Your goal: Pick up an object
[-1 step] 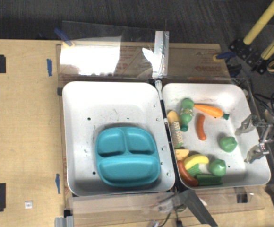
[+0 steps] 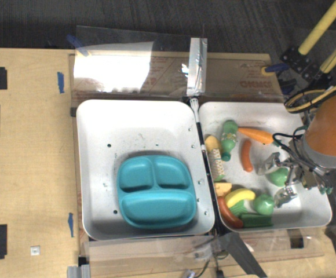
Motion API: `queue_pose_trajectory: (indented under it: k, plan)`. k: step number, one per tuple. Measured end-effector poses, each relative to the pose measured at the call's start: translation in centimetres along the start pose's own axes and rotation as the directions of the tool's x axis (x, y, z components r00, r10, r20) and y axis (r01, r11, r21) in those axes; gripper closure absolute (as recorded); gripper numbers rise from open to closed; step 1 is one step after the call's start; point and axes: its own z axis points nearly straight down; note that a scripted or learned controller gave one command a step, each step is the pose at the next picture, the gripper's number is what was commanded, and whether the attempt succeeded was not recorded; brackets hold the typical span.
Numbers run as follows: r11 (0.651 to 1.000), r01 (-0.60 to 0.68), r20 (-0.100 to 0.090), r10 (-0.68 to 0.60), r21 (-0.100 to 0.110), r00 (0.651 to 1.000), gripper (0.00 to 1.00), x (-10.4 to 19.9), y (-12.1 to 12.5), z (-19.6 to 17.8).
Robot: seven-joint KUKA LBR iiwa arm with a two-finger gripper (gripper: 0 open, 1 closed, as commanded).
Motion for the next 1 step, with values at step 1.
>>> queue_pose_trajectory:
  k: [1]
  plan:
    - [0.993, 0.12, 0.003, -0.12, -0.001, 0.993, 0.0, -6.6, 3.0, 0.09]
